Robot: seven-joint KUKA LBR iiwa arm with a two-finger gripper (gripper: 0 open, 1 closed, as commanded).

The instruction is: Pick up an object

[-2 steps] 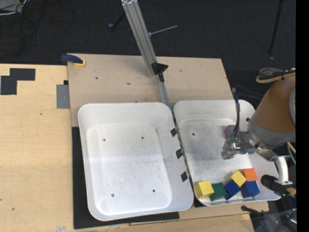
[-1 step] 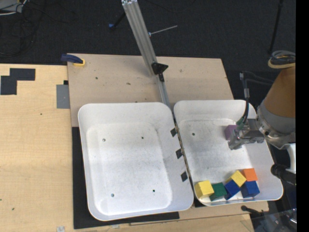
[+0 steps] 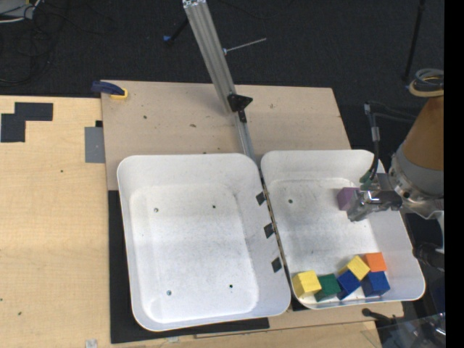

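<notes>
My gripper reaches in from the right over the right bin, near its right wall. A small purple block sits right against the gripper's left tip; whether it is gripped or just touching is unclear. Several more blocks are bunched in the right bin's near corner: a yellow one, a green one, a blue one, a second yellow one, an orange one and another blue one.
The left bin lies beside the right one, with black clips along their shared edge. A slanted aluminium bar rises behind the bins. The arm's orange-banded body stands at the right.
</notes>
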